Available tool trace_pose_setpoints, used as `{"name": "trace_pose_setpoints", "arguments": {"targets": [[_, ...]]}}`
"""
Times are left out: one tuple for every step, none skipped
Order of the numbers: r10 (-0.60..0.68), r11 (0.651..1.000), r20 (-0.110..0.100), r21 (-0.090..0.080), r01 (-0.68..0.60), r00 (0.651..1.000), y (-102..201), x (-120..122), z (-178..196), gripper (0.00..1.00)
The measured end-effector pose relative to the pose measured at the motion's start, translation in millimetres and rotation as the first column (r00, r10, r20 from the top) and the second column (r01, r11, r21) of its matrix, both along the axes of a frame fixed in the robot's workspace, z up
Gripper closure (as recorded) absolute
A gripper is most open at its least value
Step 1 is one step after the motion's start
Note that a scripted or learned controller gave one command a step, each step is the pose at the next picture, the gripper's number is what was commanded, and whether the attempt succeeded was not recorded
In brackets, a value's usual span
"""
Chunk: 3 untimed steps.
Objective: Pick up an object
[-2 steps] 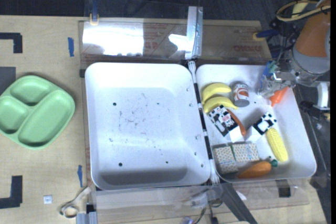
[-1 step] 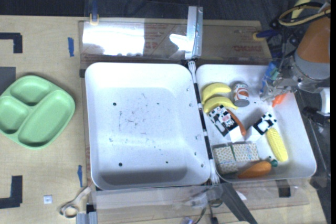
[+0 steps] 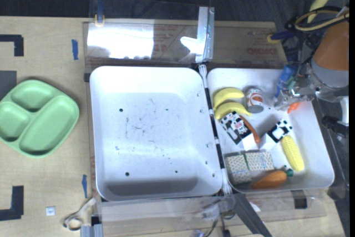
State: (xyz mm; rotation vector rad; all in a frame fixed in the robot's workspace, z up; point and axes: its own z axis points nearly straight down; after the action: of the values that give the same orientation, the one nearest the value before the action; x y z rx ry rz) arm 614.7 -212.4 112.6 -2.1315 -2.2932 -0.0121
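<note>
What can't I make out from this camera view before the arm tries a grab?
- Claw: a blurred tangle of metal and blue parts at the right white plastic bin's far corner; open or shut is unclear.
- Small round red-and-white object: too small to identify.
- Yellow curved banana: near end covered by a black-and-white printed packet.
- Orange carrot-shaped toy: partly against the bin's near wall.

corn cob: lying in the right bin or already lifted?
Lying in the bin. The corn cob rests flat on the right bin's floor near its right wall, apart from the hand, which sits toward the bin's far edge.
</note>
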Motion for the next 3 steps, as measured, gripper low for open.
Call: {"name": "trace_pose_setpoints", "arguments": {"targets": [[-0.018, 1.0, 0.001, -0.013, 0.018, 1.0, -10.4, 15.3, 55.9, 1.0], [-0.223, 0.975, -0.002, -0.013, 0.223, 0.975, -11.8, -11.5, 81.8, 1.0], [-0.437, 0.899, 0.0, -0.015, 0.437, 0.899, 3.0, 35.4, 106.0, 1.0]]}}
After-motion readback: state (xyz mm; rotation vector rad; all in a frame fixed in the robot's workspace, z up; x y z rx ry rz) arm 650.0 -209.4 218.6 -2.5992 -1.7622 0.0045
